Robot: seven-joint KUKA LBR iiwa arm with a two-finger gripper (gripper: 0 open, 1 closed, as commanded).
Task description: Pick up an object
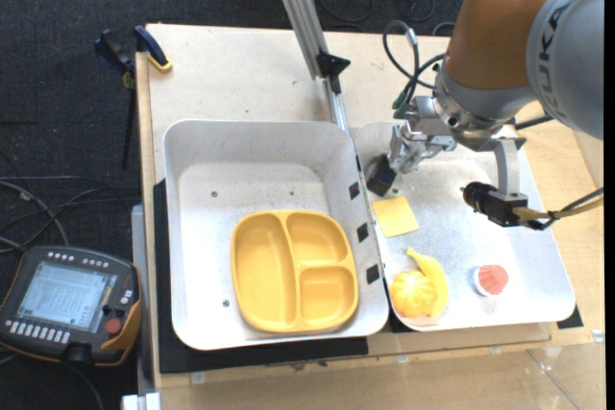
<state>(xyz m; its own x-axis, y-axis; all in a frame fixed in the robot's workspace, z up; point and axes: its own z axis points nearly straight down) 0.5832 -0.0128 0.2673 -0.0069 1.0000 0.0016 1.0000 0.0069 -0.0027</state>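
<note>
My gripper point(389, 170) hangs low over the back left corner of the right bin point(538, 254), close to the wall between the bins. Just in front of its tip lies a flat yellow square point(396, 216), apart from it. At the front of the same bin rests a yellow banana-like toy point(421, 288), and to its right a small red and white piece point(492, 279). The left bin point(192, 158) holds a yellow divided plate point(293, 269). Nothing is seen in the gripper's hold.
The grey and orange arm point(509, 34) covers the back of the right bin. A black fitting point(495, 202) sticks out beside the wrist. A slanted metal pole point(303, 14) rises behind the bins, and a pendant point(67, 302) lies left of the bench.
</note>
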